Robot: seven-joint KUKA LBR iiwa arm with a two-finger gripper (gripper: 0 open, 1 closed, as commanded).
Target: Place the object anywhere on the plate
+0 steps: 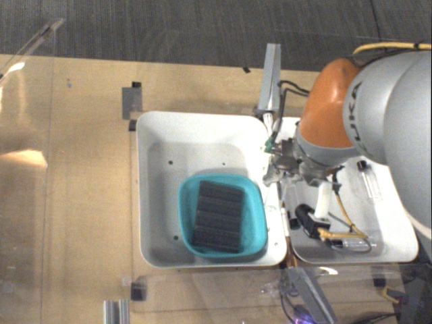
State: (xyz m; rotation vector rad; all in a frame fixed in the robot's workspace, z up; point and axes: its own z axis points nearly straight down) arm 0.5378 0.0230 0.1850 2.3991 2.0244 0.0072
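Observation:
A square teal plate (255,216) sits in the front part of the left bin (152,181). A dark grey ribbed block (218,214) lies flat on the plate, roughly at its middle. My gripper (287,171) hangs under the orange-banded wrist over the left edge of the right bin (395,238), close to the wall between the two bins. It stands to the right of the plate and apart from the block. The wrist hides most of the gripper.
The arm's grey body covers much of the right bin. A metal post (270,79) stands behind the bins near their shared corner. Bare white floor shows in the back half of the left bin.

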